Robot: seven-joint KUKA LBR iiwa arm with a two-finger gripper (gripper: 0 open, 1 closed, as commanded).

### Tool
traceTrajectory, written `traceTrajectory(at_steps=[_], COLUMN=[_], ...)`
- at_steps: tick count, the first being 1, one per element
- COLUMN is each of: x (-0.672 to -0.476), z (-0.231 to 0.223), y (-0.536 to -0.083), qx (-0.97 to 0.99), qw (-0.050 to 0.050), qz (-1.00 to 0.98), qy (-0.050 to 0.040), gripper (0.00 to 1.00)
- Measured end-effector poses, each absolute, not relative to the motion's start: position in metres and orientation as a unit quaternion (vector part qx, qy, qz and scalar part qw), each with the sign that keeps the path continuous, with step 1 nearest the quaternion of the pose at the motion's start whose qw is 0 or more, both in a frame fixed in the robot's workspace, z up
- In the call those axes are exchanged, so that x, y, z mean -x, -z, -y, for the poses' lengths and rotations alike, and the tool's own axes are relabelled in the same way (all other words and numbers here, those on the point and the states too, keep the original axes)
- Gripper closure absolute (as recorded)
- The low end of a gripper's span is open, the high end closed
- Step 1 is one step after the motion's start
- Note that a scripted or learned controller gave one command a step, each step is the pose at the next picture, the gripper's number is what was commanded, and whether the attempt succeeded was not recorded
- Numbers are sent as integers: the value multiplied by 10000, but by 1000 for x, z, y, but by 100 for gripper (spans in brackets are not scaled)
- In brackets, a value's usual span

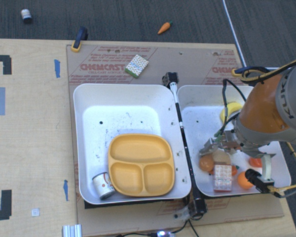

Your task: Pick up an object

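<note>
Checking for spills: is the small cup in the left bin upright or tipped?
Tipped. The cup lies on its side beside the yellow divided plate, near the left bin's front corner.

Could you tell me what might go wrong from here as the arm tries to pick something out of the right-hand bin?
1. The objects in the right bin are crowded: a brownish round item, a red-and-white packet and an orange ball lie close together, so the gripper could nudge neighbours or close on two things.
2. The arm hides part of the yellow object, so a grasp there could easily miss.
</note>
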State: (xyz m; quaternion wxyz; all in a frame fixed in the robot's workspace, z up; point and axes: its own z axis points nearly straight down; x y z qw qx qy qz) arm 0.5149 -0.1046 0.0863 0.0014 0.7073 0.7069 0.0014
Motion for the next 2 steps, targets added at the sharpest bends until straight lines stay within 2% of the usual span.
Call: traceTrajectory(at_steps=[1, 2], x=[-481, -482], z=[93, 94], y=[-86, -97], qx=[-7072, -7077], qw=[25, 41], qz=[-7070, -7065], qy=[-20, -26], gripper=[0, 100])
